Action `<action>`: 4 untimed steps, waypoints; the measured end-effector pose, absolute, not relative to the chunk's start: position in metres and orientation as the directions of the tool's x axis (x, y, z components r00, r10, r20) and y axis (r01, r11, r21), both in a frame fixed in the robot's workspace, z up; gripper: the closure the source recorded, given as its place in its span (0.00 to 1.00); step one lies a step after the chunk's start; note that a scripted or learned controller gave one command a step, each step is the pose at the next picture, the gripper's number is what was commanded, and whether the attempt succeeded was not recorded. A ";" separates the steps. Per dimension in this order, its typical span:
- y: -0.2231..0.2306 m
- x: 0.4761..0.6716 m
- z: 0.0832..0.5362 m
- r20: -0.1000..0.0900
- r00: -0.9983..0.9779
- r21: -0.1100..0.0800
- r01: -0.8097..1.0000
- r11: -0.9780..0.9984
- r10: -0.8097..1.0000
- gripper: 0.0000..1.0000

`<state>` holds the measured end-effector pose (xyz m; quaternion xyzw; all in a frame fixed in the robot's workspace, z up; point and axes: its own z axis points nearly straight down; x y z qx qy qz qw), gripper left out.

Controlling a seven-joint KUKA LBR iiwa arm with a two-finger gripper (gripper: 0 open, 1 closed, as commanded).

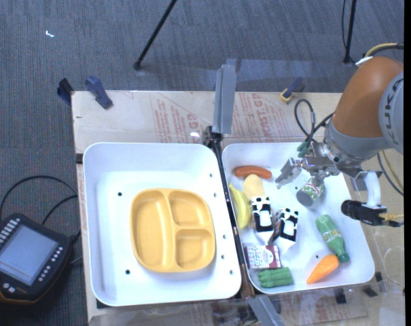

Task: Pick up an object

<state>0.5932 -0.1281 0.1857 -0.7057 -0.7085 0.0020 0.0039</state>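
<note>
My gripper (pixel 304 175) hangs over the back of the right bin (pixel 365 250), open, with nothing seen between its fingers. A small grey-green can (pixel 312 191) lies just below and in front of it. The bin also holds a red sausage (pixel 251 172), a banana (pixel 240 206), a pale yellow fruit (pixel 253 185), two black-and-white cartons (pixel 261 213) (pixel 289 224), a green bottle (pixel 331 235), a carrot (pixel 324 269), a green pod (pixel 275 277) and a red-and-white carton (pixel 263 255).
The left bin (pixel 110 182) holds a yellow divided plate (pixel 172 229). A grey post (pixel 225 104) rises at the back between the two bins. A black camera part (pixel 363 212) sticks out at the right bin's right wall. A tablet (pixel 22 253) lies on the floor at left.
</note>
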 end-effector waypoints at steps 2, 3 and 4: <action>-0.110 0.507 0.085 -0.009 0.044 -0.003 0.999 -0.044 0.999 0.00; -0.104 0.509 0.091 0.000 0.039 -0.007 0.999 -0.039 0.999 1.00; -0.064 0.543 0.184 0.000 0.062 -0.006 0.998 -0.062 0.998 1.00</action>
